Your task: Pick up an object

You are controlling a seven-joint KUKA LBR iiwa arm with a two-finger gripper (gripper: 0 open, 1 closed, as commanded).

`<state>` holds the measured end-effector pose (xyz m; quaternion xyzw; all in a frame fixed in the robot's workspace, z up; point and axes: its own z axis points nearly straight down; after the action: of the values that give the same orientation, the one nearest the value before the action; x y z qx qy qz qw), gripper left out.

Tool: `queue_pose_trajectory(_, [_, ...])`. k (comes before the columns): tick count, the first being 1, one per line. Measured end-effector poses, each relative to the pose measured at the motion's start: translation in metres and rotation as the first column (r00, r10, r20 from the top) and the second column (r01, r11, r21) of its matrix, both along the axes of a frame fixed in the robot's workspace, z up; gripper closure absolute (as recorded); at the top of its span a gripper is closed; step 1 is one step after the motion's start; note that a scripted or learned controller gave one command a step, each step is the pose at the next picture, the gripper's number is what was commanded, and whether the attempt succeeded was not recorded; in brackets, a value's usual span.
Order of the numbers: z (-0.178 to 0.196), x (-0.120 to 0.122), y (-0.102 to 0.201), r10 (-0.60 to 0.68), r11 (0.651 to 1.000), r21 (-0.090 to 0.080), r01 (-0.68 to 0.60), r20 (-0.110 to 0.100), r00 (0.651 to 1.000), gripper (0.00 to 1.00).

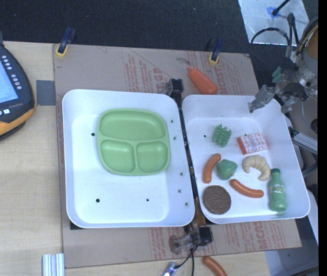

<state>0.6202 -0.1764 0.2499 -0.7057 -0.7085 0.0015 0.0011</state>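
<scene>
Gripper (262,101) was seen over the right bin (301,180) far rim; finger state could not be told. Toy foods were spread below-left.

arm (301,68) cropped, end effector (261,101) (blurred)

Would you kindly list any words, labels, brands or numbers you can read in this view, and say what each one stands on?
No text here can be read for certain.
Cardboard sheet under the bins: faint red printing, too blurred to read.
Red and white packet in the right bin: markings too small.
Green bottle: label illegible.
Teach pendant: screen too washed out.
</scene>
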Motion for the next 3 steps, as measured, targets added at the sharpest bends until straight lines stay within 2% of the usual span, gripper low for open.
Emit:
queue_pose_trajectory(1, [-0.100,-0.048,0.065,0.002,1.000,0.000,-0.002,-0.002,1.000,0.00])
queue_pose_trajectory(2, [-0.154,0.000,0.046,0.003,1.000,-0.003,-0.003,0.007,1.000,0.00])
queue_pose_trajectory(3, [-0.144,0.000,0.045,0.006,1.000,-0.005,-0.006,0.005,1.000,1.00])
